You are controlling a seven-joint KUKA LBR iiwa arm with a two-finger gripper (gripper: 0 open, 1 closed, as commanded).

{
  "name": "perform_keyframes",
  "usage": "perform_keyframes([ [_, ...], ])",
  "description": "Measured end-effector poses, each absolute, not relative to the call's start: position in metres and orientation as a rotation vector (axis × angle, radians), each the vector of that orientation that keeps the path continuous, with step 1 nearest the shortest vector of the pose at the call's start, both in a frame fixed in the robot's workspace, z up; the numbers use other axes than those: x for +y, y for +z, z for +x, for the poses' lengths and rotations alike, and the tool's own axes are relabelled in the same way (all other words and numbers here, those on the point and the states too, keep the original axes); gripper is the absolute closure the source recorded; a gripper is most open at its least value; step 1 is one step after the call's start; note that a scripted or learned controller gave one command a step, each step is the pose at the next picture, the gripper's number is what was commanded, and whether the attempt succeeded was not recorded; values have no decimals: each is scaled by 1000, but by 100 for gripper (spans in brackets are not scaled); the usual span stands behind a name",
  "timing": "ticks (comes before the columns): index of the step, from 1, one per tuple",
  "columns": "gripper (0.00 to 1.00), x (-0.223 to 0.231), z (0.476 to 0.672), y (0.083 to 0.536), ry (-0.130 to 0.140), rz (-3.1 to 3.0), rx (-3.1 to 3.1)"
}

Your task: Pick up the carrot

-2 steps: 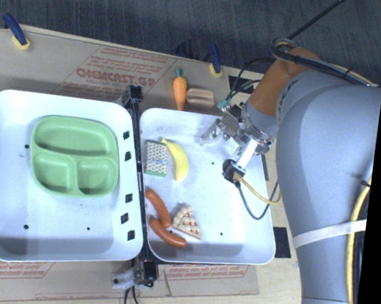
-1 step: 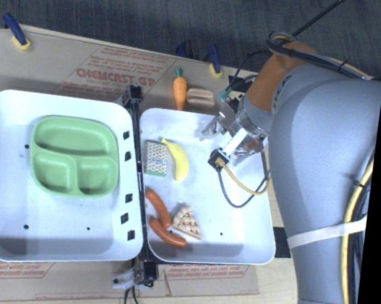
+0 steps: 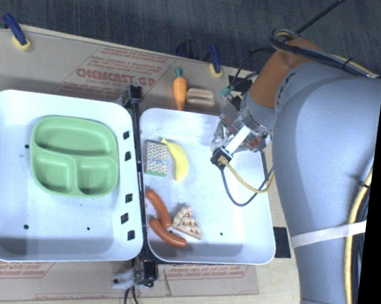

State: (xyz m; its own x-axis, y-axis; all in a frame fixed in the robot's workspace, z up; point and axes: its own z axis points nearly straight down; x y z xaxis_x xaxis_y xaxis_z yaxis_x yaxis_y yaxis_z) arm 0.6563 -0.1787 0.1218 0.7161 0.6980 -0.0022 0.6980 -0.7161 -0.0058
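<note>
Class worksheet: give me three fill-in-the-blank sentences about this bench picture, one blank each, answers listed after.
The left-hand bin holds a green plate with ____ compartments.
The banana shares its bin with ____ sausages.
The carrot lies on the cardboard, ____ both bins.
Missing words: three; two; outside.

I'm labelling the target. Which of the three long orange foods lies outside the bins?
The carrot, green-topped, lies on the cardboard beyond the right bin, beside a tan bun. The two sausages lie inside that bin.
</note>
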Motion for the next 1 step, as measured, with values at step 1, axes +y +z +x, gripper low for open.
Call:
perform_keyframes([
  [1, 100, -200, 646, 233, 3, -2790, -1441],
])
